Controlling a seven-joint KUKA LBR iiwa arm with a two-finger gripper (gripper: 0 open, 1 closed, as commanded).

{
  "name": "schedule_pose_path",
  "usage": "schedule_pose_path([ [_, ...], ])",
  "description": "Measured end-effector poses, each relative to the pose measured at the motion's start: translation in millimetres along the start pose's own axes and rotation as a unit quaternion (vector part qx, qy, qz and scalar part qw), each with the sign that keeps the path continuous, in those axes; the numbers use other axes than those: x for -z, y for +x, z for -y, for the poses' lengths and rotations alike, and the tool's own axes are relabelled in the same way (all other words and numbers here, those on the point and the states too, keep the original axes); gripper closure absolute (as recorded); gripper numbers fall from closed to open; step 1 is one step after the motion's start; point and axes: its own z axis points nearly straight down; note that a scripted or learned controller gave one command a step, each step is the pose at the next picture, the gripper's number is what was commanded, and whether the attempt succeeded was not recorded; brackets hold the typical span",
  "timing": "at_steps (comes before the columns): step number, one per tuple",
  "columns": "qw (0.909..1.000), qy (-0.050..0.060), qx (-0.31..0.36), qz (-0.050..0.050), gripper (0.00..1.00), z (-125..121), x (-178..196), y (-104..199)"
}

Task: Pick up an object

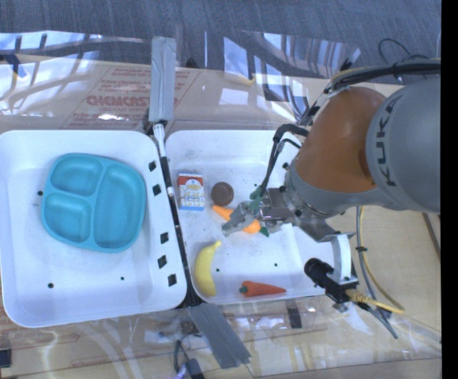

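Nearest the camera we see the grey arm (407, 152) with its orange band (335, 144), reaching in from the right and covering the right-hand part of the right bin (237, 144), so that the bin's far wall and whatever lies under the wrist are hidden from us. At its tip the pincer (245, 218) sits low over the middle of this bin, directly above a small orange piece (223, 211) whose shape is mostly covered; we cannot tell whether the pincer is spread or pressed together, nor whether it touches the piece. Just beside it, to the left, lies a small brown ball (222, 193), and further left a small carton (190, 191) with a red and white label rests near the bin's left wall. Toward the near edge of the same bin we note a banana (205, 268) and a carrot (262, 289), lying apart from each other and from the pincer. Black cables (355, 73) run along the arm, and a black fitting (324, 277) hangs below the wrist over the bin's near right corner. In the left bin (16, 235) a blue divided plate (95, 201) lies flat. Both bins rest on the table (95, 93), under a glossy transparent sheet whose reflections blur the printed text beneath.
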Motion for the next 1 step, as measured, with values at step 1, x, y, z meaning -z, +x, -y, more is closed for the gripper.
schedule_pose_path([
  [1, 0.9992, 0.0, 0.039, 0.0, 0.0, -75.9, -123.5, -26.1],
])
